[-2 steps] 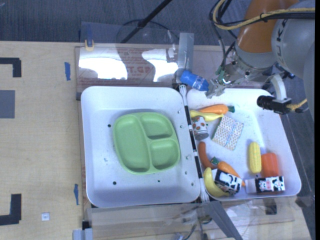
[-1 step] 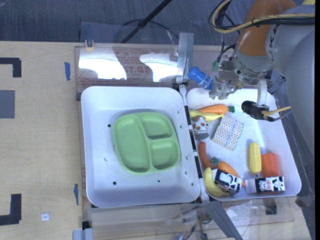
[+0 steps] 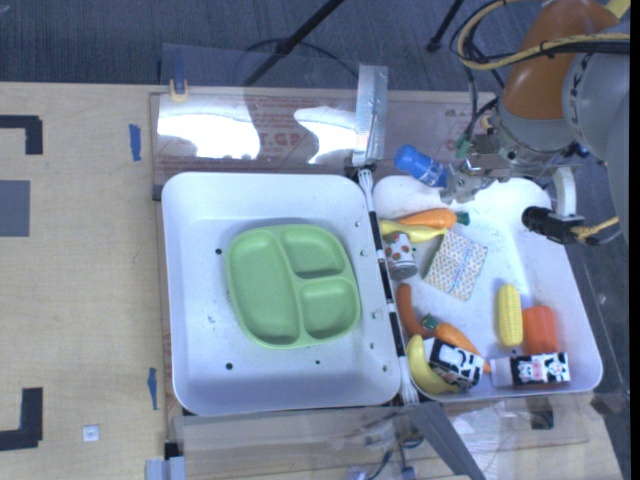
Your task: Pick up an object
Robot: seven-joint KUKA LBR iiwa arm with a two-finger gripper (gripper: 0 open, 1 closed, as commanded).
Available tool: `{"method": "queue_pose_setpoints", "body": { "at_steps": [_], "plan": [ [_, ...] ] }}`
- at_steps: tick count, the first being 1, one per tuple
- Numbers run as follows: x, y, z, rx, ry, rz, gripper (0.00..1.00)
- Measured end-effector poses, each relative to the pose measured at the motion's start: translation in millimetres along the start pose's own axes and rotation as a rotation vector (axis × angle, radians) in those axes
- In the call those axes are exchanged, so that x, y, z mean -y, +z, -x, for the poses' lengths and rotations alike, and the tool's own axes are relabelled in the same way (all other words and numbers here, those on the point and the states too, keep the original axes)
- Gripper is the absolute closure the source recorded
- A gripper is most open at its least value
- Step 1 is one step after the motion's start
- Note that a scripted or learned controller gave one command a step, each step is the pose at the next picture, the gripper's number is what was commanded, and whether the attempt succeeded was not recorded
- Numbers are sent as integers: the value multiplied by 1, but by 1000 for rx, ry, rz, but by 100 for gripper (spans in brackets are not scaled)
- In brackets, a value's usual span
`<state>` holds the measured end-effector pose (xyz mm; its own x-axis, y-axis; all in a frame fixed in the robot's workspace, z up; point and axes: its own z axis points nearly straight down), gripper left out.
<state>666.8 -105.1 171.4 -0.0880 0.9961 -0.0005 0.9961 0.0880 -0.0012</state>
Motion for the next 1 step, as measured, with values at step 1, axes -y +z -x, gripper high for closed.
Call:
{"method": "queue_pose_setpoints", "body": {
  "at_steps": [1],
  "plan": [
    [8, -18, 1, 0, -403, 2, 100]
  ]
}}
